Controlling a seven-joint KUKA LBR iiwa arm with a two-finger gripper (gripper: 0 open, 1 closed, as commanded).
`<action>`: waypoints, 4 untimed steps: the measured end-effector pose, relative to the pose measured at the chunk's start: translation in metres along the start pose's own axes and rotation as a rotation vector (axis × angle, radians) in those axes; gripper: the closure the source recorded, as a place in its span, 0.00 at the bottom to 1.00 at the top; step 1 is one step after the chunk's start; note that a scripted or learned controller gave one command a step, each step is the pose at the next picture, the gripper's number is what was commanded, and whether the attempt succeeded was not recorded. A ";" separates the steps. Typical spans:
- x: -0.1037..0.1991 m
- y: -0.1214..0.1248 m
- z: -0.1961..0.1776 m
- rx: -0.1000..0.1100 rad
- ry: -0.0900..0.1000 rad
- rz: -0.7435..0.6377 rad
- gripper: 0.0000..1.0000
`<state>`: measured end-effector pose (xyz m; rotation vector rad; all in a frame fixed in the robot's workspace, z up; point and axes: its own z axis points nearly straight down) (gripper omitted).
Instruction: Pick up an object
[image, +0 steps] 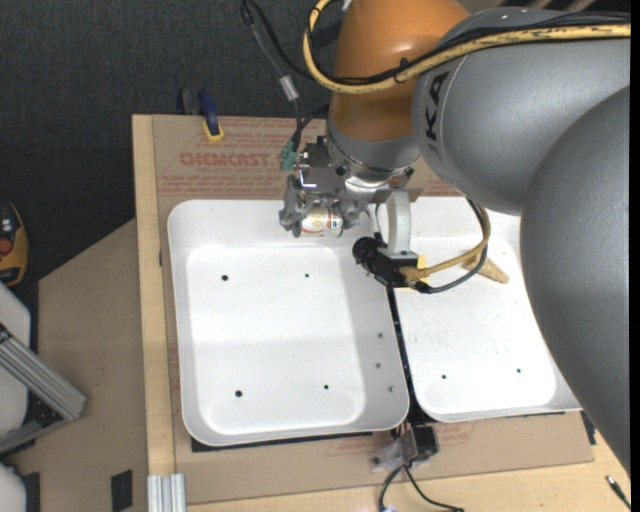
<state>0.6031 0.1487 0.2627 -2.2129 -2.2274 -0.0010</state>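
Note:
My gripper (312, 215) hangs over the back edge of the left bin (200, 330), near its far right corner. A small pale cylinder with an orange tint (324, 225) sits right at the gripper's lower end; I cannot tell whether it is held or part of the tool. In the right bin (500, 380), a tan pointed object (496, 271) lies near the back, partly hidden by the arm.
The grey arm with its orange band (385, 50) covers the back and right side of the right bin. A brown board (160, 200) lies under both bins. A blue and yellow clamp (210, 112) sits at the board's far left edge.

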 end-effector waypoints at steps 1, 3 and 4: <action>0.048 0.019 -0.067 -0.010 0.002 0.001 1.00; 0.077 -0.082 -0.208 0.006 -0.002 0.004 1.00; -0.004 -0.116 -0.204 0.004 -0.003 0.013 1.00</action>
